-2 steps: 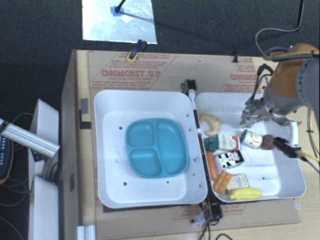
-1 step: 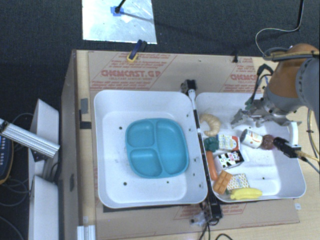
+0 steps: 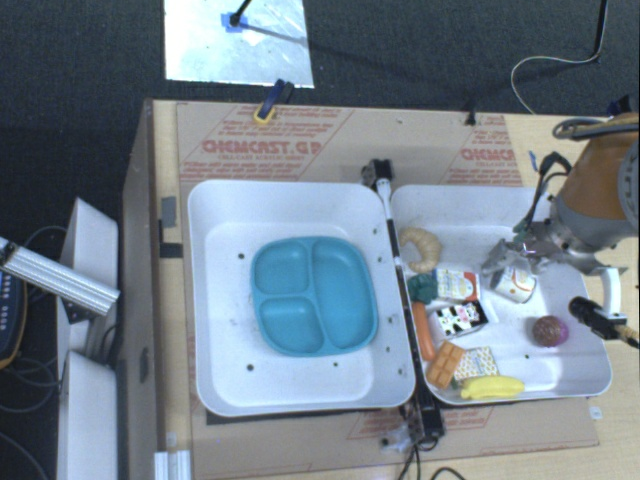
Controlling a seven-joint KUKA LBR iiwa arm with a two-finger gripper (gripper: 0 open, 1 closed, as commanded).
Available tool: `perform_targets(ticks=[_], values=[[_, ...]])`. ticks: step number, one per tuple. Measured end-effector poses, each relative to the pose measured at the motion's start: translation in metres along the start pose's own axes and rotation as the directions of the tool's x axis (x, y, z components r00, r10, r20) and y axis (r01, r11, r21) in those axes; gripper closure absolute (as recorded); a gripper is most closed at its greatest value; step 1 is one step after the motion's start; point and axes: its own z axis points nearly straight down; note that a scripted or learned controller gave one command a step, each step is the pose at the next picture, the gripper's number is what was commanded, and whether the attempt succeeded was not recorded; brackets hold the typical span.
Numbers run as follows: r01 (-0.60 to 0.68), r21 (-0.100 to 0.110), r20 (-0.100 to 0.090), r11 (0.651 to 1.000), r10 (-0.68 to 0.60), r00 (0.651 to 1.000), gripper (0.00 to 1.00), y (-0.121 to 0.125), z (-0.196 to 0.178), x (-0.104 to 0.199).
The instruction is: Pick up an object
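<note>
My gripper (image 3: 512, 264) hangs over the right bin (image 3: 590, 373), at its upper right, on the grey arm with the orange band (image 3: 603, 183). Right under it lies a small white object with an orange mark (image 3: 518, 288); whether it is gripped I cannot tell. Also in this bin are a beige croissant-shaped piece (image 3: 421, 248), a green item (image 3: 421, 287), a small printed box (image 3: 457, 284), a black-and-white patterned piece (image 3: 461, 318), an orange carrot (image 3: 424, 332), a tan waffle (image 3: 446, 363), a yellow banana (image 3: 490, 388) and a maroon ball (image 3: 549, 331).
The left bin (image 3: 225, 268) holds a blue divided plate (image 3: 313, 295). A black divider rail (image 3: 397, 278) runs between the bins. A dark part (image 3: 598, 319) sticks out over the right bin's right rim. Cables hang at the upper right.
</note>
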Motion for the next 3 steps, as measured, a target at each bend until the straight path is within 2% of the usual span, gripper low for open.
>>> perform_targets(ticks=[1,3], values=[[0.003,-0.002,-0.002,1.000,-0.003,1.000,0.00,0.053,0.000,0.088],[0.000,0.001,0.000,1.000,0.000,1.000,0.00,-0.006,0.000,0.000]])
